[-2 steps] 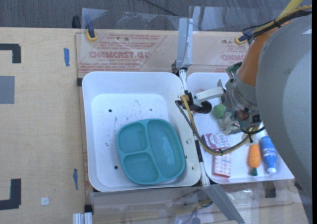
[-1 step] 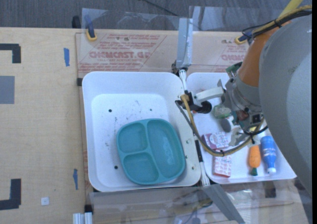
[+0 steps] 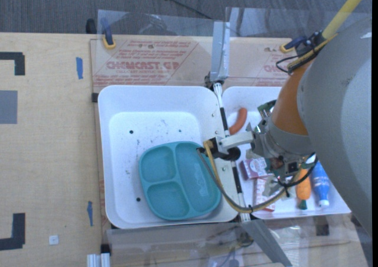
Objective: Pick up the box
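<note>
We see two shallow white plastic bins side by side on the pale wooden desk (image 3: 47,159), one left of centre (image 3: 112,112) and one toward the right of the frame (image 3: 236,95). In the lower half of the left bin lies a teal plastic tray with three compartments (image 3: 179,180), tilted a little, its right edge close to the wall between the bins. The grey arm with its orange band (image 3: 292,112) comes in from the right and covers much of the right bin. Its hand (image 3: 267,159) sits low over the middle of that bin, and we cannot tell from this angle how the hand is set or whether it has anything in it. Just under and beside the hand, in the lower middle of the right bin, we see a small flat box with red and white printing (image 3: 258,169); it lies on the bin floor, partly hidden by the wrist and its cables. A yellowish hose (image 3: 220,186) loops from the wrist down across the wall between the bins. In the upper part of the right bin lies an orange sausage-shaped toy (image 3: 238,120). At the lower right of the bin we see an orange carrot-like toy with a green end (image 3: 303,192), and just right of it a blue and white bottle (image 3: 321,186).
</note>
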Motion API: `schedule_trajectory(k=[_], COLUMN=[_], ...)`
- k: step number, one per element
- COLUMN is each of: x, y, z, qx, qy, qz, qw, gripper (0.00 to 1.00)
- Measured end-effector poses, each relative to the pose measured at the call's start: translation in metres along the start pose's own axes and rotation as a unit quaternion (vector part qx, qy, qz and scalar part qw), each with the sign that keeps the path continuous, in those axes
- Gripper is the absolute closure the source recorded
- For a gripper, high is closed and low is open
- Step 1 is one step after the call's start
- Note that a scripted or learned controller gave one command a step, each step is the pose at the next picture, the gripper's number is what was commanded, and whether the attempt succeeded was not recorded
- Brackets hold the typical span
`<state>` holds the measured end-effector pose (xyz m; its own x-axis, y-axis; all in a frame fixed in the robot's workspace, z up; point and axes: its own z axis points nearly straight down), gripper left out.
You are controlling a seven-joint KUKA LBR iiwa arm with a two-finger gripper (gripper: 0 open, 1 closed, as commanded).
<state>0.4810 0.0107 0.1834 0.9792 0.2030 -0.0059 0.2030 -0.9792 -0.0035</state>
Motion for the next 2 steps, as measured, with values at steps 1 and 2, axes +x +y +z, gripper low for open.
schedule_trajectory(k=[1, 2], x=[0.012, 0.024], y=[0.085, 0.075], z=[-0.001, -0.085], qx=[-0.001, -0.001], qy=[0.001, 0.002], qz=[-0.021, -0.055], qw=[0.9998, 0.9985], gripper=[0.00, 0.00])
